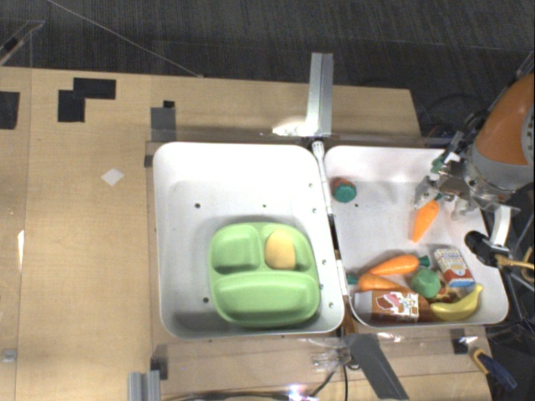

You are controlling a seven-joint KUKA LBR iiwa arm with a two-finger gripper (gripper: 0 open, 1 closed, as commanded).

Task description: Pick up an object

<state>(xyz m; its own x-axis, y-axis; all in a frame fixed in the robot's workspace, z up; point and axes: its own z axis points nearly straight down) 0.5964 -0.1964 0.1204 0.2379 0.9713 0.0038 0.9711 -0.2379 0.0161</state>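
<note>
Your end effector [436, 192] sits at the carrot's [425, 219] top end, seemingly gripping it, its long axis hanging down-left.

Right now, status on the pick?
Hand over right bin, an upright carrot at its tips; grasp unconfirmed. Second carrot, banana and cartons piled along the near wall.

My arm [507, 144] enters frame right: a broad, rounded orange band above a grey wrist housing, dark cables trailing beside it, and a small metallic gripper [440, 189] with pale fittings at its tip.
</note>
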